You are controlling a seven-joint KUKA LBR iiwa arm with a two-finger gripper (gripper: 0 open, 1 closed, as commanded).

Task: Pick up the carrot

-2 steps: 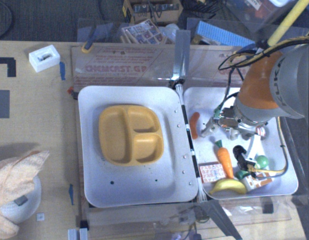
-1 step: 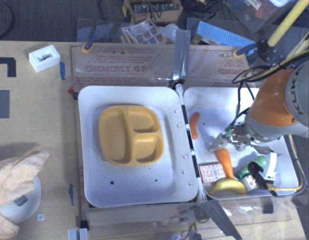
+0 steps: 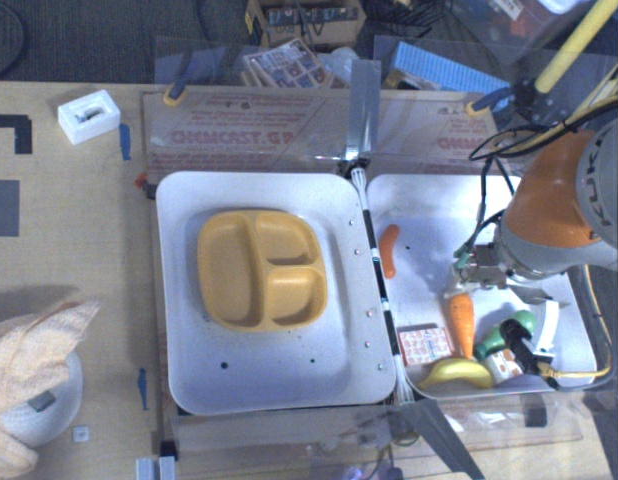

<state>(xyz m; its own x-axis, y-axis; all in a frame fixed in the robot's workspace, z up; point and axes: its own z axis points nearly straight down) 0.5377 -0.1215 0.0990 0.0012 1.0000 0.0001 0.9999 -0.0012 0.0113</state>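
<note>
Your carrot (image 3: 461, 323) is a stubby orange cone lying in the right bin (image 3: 419, 203), narrow end toward the banana (image 3: 457, 372), between the small card (image 3: 425, 345) and green item (image 3: 519, 321). The pincer (image 3: 476, 273) hangs just above its thick end; its grip state can't be told.

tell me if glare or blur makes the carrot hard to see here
Camera view: the carrot is sharp and evenly lit, orange against the white right bin; the gripper just above it throws only soft shadow; the arm's nearest part is slightly blurred; mild sheen on the yellow tray.
</note>
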